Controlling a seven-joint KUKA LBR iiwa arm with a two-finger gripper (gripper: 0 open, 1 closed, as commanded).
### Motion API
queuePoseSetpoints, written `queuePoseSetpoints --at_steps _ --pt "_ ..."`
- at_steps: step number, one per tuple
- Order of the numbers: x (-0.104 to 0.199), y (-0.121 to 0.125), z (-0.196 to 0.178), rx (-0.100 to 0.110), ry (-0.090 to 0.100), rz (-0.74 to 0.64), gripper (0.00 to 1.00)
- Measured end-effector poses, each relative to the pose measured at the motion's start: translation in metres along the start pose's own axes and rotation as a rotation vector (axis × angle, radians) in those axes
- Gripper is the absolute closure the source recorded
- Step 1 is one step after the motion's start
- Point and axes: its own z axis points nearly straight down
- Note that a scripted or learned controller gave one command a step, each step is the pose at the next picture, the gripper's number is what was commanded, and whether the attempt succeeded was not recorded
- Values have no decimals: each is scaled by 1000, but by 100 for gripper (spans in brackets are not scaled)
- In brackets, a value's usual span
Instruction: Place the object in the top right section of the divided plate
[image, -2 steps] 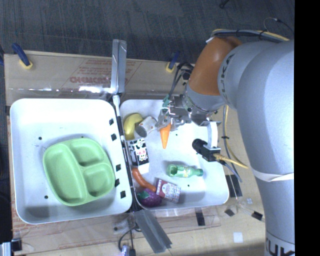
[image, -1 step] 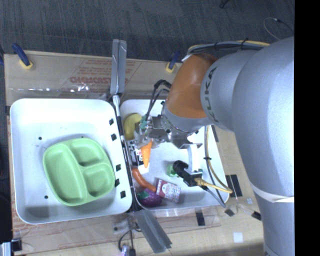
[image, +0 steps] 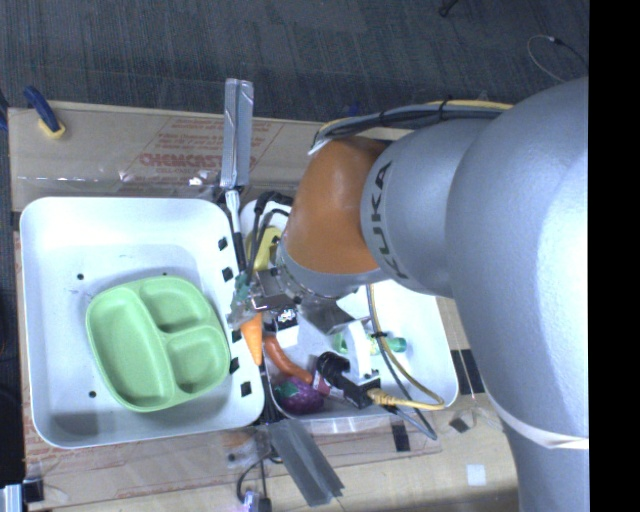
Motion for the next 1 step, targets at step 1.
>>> queuePoseSetpoints --at_steps 1 --pt "-1 0 0 -1 0 1 0"
